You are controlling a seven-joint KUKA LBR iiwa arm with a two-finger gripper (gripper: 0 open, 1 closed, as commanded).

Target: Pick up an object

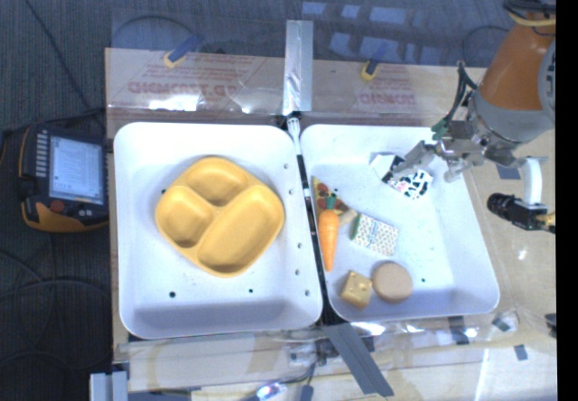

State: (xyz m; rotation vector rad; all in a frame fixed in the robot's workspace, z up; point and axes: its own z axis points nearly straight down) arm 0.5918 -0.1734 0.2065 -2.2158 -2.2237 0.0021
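Arm enters from the right edge, orange band visible above the wrist. Gripper (pixel 417 158) sits over the far part of the right bin (pixel 470 237), fingers pointing toward the bin's middle. Whether the fingers are parted or closed: cannot tell, the angle hides the gap.

Black-and-white patterned object (pixel 408 181) lies just below the fingertips, touching or nearly touching them; contact not resolvable. It appears to rest on the bin floor.

Other candidates in the same bin, all nearer the camera than the gripper:
- green-and-white checkered packet (pixel 374 234), near, toward the bin's centre
- carrot (pixel 328 238), further left, along the bin's left wall
- small mixed-colour item (pixel 325 199) just above the carrot's top
- yellow cheese block (pixel 356 289) and tan round piece (pixel 392 281), side by side, well apart from the gripper at the near wall

Left bin (pixel 135 300), well left of the gripper, holds a yellow divided plate (pixel 219 215).
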